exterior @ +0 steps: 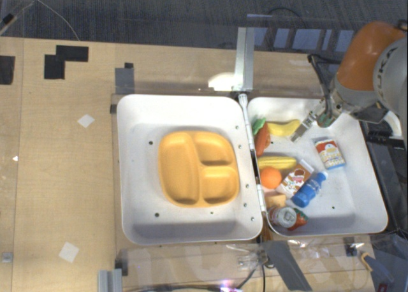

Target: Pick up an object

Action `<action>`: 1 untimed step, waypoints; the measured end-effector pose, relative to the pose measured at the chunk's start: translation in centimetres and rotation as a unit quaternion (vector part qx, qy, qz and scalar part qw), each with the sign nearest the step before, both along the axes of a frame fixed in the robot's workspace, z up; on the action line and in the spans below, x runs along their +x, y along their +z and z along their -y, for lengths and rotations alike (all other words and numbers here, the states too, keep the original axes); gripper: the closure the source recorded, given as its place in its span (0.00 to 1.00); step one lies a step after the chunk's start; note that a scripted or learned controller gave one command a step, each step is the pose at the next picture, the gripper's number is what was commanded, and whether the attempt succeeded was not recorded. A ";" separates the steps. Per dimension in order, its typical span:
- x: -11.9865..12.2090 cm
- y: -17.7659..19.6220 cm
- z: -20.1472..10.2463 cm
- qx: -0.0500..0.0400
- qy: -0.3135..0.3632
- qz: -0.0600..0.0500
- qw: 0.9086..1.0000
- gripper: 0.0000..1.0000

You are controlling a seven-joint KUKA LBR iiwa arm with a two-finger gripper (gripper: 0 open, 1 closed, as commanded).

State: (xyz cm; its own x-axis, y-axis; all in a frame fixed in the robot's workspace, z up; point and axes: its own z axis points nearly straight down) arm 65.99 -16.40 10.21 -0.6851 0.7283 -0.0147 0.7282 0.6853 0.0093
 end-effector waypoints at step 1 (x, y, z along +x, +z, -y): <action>0.4 -1.2 1.5 0.010 -0.085 -0.009 0.996 0.00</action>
State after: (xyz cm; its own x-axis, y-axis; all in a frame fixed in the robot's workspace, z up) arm 66.43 -17.93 9.06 -0.5523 0.8336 0.0113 0.8337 0.5522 0.0079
